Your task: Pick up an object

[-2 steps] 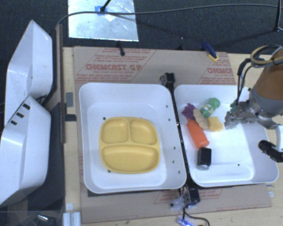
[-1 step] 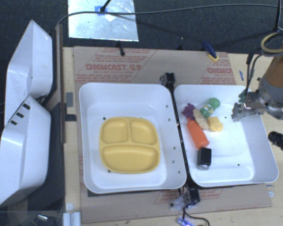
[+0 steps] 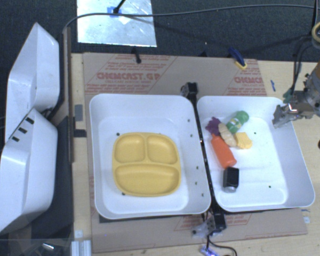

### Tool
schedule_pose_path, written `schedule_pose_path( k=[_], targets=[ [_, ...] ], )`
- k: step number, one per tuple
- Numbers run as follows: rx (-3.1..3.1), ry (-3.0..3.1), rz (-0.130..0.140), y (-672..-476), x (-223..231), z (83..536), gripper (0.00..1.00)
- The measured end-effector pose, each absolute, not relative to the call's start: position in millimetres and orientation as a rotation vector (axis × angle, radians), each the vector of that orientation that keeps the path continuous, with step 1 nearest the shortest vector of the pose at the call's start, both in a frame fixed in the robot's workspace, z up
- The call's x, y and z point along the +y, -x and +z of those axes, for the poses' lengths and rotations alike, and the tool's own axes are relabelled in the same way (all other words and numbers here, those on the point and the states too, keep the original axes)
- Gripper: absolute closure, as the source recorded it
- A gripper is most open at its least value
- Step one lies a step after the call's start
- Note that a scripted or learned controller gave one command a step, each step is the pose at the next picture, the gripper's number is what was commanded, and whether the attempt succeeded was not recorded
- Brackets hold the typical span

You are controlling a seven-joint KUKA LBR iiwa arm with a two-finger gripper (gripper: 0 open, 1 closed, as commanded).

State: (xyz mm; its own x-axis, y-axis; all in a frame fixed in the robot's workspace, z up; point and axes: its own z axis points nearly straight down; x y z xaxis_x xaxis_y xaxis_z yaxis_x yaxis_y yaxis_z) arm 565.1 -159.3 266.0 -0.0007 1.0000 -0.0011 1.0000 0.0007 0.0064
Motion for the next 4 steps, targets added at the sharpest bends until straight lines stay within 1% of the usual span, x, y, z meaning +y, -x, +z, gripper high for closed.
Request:
schedule_pose_path(
  k=[1, 2, 3, 4],
  targets=[
    [2.227, -2.215, 0.003, -574.1, -105, 269, 1.00],
    [2.228, -2.217, 0.001, -581.1, -54, 248, 1.00],
    [2.227, -2.217, 0.001, -593.0, -11, 240, 1.00],
    [2.226, -2.217, 0.002, -589.5, 35, 236, 1.00]
  ],
)
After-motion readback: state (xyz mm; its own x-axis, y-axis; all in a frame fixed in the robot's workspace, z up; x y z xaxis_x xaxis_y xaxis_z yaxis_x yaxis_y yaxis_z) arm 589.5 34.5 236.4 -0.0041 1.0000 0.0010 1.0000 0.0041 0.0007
